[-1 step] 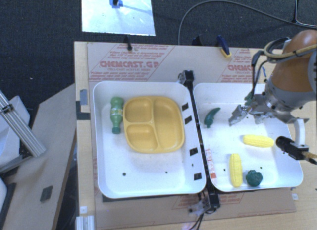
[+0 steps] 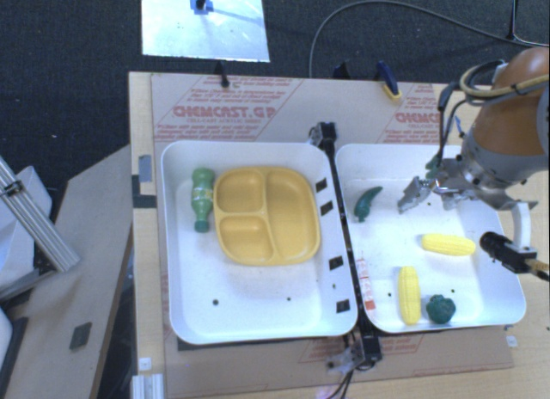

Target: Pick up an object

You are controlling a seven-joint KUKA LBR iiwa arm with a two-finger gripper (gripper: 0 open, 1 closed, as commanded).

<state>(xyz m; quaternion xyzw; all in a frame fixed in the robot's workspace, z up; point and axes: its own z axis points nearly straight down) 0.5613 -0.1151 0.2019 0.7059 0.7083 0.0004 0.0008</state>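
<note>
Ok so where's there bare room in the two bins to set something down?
Left bin: the broad floor strip in front of the yellow tray is free. Right bin: the middle patch between the green pepper and the upright corn. It is crowded around the hand, the lying corn and the broccoli.

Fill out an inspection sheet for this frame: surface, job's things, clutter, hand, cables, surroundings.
Surface: two white bins side by side, left bin and right bin, on a printed board.
Job's things: right bin holds a green pepper, two corn cobs and a dark green broccoli piece; left bin holds a yellow divided tray with a green bottle beside it.
Clutter: nothing seen.
Hand: hand over the right bin, right of the pepper; nothing seen between its fingers.
Cables: grey cable looping behind the bench.
Surroundings: metal sheet on dark floor.
</note>
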